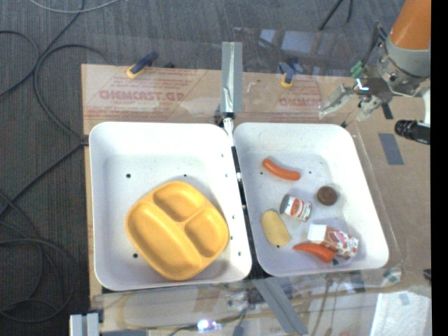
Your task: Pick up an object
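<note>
Hovering beyond right bin [360, 159] far corner: gripper [350, 103], fingers seemingly spread, nothing between; sausage [281, 169] in bin.

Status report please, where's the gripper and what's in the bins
Gripper open, above right bin's far rim, holding nothing. Sausage, can, carrot untouched. Nothing blocking.

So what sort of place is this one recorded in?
Most likely a robotics lab grasping bench: two white bins on a clamped board, toy food such as a sausage and a yellow divided tray, loose cables on carpet.
</note>
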Action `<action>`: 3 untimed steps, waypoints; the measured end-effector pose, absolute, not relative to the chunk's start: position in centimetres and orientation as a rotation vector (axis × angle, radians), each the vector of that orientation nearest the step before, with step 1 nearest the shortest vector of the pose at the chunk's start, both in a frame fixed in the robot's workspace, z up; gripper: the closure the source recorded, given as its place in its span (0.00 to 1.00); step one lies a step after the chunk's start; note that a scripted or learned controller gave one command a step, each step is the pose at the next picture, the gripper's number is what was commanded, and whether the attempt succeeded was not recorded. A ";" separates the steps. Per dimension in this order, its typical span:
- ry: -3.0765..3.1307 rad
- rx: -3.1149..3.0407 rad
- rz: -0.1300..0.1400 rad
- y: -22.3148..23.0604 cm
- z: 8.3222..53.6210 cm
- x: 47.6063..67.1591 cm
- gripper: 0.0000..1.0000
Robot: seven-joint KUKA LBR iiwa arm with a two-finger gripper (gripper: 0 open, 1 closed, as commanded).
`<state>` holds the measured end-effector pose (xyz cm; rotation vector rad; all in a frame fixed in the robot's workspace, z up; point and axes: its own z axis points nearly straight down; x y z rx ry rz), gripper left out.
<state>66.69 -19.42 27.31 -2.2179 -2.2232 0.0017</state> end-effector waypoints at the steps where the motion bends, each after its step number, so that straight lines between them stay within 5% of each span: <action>1: -2.213 -2.227 0.004 -15.3 13.1 64.7 0.00; 3: -2.205 -2.260 -0.020 -11.8 9.7 63.0 0.00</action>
